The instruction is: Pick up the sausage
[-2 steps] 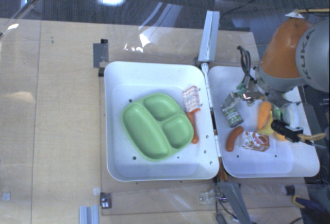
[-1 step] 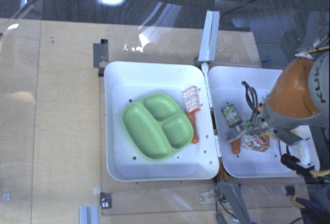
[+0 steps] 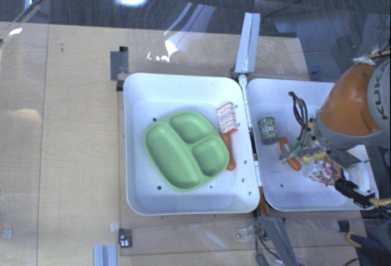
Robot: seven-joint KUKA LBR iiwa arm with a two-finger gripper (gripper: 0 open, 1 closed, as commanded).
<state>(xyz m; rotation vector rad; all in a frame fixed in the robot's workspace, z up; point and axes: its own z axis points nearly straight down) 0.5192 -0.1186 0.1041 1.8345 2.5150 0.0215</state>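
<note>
A KUKA arm (image 3: 357, 109) leans in over the right bin (image 3: 275, 197), its gripper (image 3: 300, 150) low over the floor just right of and below the green can (image 3: 267, 130). That is where the sausage (image 3: 289, 158) appears to lie: a short orange-red piece just below and to the right of the can, at the gripper's tip. The tool points at it because it is the item to be lifted. At this slant the wrist and a tangle of small parts cover the tip, so whether the claw is spread, pressed together or pinching the sausage cannot be told, nor whether the piece has left the bin floor. The can stands upright and apart from the sausage, leaving room on that side. Farther right of the can a printed wrapper (image 3: 322, 170) lies near the tool, close enough to be snagged, and a dark loop (image 3: 298, 109) sits above and right of it. Well left of the can, across the divider, the left bin (image 3: 137, 185) holds a green divided plate (image 3: 183, 148), a small packet (image 3: 226, 117) and a second orange stick (image 3: 230, 150) against the plate's edge — possibly another sausage, though too small to be sure.
</note>
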